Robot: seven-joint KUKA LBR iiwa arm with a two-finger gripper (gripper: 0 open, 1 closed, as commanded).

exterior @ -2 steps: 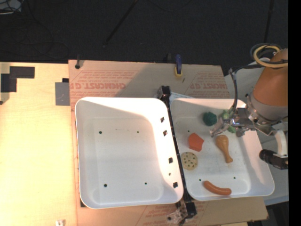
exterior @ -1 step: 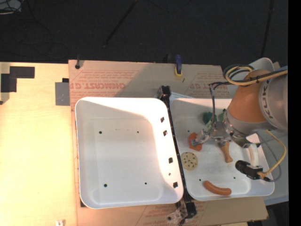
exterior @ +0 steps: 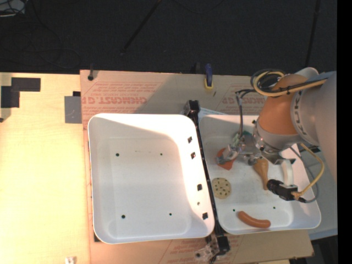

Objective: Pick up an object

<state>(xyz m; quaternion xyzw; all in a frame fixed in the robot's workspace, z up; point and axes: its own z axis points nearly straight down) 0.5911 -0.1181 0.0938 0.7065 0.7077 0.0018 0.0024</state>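
Dark backdrop behind cardboard-covered worktop (exterior: 137, 95); two white bins sitting side by side. Left bin (exterior: 104, 142) carrying nothing we can note. Right bin (exterior: 308, 216) holding red-orange piece (exterior: 224, 156), round tan disc with holes (exterior: 221, 187), sausage-shaped item (exterior: 253, 220), tan cone-like piece (exterior: 261, 168). End effector (exterior: 237, 147) hanging low in right bin, just beside red-orange piece. We are judging step as approach to grasp, lift not yet made. We cannot tell its closure state. Next move calling for a firm hold on piece, then clean vertical lift.

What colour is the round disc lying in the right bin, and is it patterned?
Tan, dotted with small dark holes: the disc, seen in the camera view.
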